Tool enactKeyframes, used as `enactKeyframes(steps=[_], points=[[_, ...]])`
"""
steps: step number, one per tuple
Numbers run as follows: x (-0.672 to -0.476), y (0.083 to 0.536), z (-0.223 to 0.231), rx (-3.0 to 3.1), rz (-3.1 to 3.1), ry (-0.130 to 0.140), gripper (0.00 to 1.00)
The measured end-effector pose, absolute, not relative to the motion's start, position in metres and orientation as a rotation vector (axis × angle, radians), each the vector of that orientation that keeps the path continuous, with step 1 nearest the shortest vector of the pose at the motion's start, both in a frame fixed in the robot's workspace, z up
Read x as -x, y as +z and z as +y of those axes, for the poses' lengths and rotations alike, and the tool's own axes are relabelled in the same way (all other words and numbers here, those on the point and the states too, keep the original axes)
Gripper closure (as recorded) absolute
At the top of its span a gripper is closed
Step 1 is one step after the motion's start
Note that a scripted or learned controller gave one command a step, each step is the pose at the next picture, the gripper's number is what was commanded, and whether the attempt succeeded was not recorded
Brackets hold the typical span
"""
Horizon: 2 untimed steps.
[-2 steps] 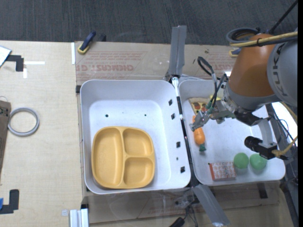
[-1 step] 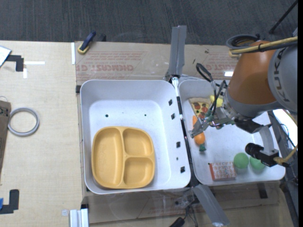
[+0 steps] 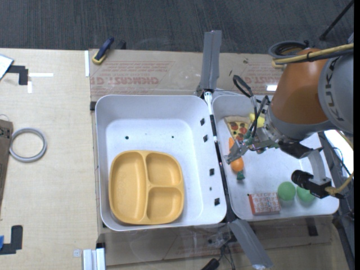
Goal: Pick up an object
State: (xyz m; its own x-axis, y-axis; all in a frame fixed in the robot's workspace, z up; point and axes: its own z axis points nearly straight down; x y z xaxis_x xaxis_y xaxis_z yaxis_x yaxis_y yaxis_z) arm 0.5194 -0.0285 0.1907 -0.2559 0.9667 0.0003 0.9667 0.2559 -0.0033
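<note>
In the right bin [image 3: 315, 210], my gripper [image 3: 239, 153] hangs low over the left side, close to the divider. A small orange round object [image 3: 237, 164] lies right under its tip, touching or nearly touching it. Just below that sits a small dark green piece [image 3: 241, 175]. A pizza slice toy [image 3: 237, 128] lies just behind the gripper. Two green balls [image 3: 287, 190] [image 3: 305, 194] rest at the front right, and a red and white box [image 3: 264, 203] lies at the front edge. The arm's orange band [image 3: 298, 94] covers the bin's back right.
The left bin [image 3: 152, 108] holds a yellow divided plate [image 3: 147, 186] at its front. A roll of tape [image 3: 26, 144] lies on the bench at far left. A black cable [image 3: 243, 86] loops over the right bin's back rim.
</note>
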Motion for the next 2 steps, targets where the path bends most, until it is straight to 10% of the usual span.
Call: enactKeyframes(steps=[2], points=[[-0.5194,0.1907,-0.0285,1.915,-2.488,0.004,0.00]])
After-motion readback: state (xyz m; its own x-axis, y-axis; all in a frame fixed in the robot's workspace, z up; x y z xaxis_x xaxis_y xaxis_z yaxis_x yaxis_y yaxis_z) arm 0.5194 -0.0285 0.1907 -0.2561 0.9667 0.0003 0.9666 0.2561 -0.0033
